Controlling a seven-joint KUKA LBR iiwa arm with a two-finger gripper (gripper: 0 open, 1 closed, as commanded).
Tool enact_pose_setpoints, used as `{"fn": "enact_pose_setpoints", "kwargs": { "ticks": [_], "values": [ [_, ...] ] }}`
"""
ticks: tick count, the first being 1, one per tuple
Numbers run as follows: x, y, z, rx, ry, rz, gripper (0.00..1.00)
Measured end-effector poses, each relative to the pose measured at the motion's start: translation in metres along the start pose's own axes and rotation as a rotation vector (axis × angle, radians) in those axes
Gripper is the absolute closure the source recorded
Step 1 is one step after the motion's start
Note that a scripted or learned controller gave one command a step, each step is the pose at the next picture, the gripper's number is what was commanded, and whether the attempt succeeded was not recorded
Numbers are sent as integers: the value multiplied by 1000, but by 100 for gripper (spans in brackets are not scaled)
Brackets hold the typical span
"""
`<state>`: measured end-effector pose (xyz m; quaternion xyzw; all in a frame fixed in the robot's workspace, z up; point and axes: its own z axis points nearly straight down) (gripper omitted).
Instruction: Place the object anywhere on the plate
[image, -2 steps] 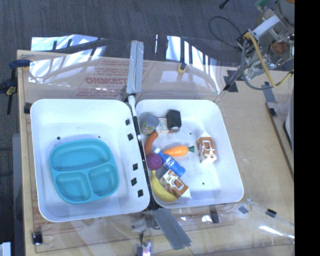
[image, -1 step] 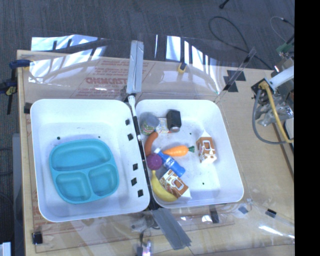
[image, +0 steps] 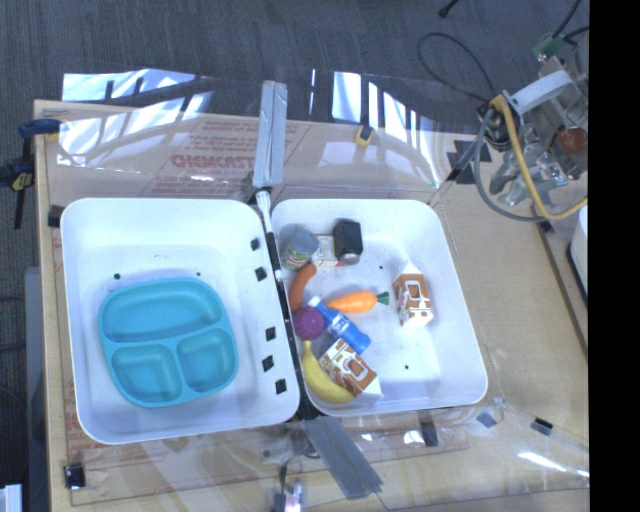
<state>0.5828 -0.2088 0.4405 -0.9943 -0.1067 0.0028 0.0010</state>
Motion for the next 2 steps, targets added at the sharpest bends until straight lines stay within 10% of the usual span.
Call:
{"fn": "enact_pose_setpoints", "kwargs": {
  "ticks": [1, 2],
  "values": [
    [-74, -14, 6, -1, 3, -74, 100],
    [-73, -19, 7, -1, 3, 6, 100]
  ]
}}
